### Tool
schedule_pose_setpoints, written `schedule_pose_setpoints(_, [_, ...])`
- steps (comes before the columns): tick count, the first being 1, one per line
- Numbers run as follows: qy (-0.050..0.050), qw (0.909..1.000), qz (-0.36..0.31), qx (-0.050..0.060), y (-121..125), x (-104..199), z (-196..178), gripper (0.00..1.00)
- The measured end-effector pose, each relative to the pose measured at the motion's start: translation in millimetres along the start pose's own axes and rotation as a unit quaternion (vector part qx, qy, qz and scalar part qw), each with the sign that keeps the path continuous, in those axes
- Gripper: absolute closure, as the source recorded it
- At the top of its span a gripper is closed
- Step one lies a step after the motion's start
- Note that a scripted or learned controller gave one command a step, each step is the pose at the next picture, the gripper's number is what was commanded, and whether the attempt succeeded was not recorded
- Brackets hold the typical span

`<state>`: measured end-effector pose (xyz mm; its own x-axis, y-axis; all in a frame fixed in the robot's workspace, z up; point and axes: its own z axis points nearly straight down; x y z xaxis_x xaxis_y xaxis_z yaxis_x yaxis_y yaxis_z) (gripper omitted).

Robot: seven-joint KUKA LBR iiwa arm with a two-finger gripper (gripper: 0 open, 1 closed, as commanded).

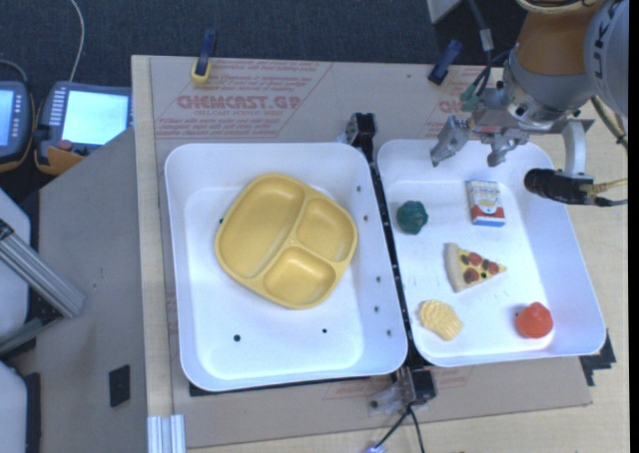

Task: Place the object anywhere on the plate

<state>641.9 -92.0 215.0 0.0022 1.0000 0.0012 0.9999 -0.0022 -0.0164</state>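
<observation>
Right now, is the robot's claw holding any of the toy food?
No, nothing is held. The gripper hangs open above the back of the right bin, with no toy between its fingers.

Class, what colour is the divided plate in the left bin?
Yellow. The plate shows best in the camera view, lying in the left bin.

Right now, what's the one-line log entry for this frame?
gripper: open, above right bin's far edge | holding nothing | plate: in left bin, bare

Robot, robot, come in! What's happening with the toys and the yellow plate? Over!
Gripper open, over right bin's far edge, holding nothing. Yellow plate in left bin. Toys in right bin. Path clear.
</observation>
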Motion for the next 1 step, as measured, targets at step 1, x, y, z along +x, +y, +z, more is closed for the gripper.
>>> schedule_pose_setpoints(1, [-0.001,1.0000,-0.001,-0.008,2.5,0.2,-9.3,0.00])
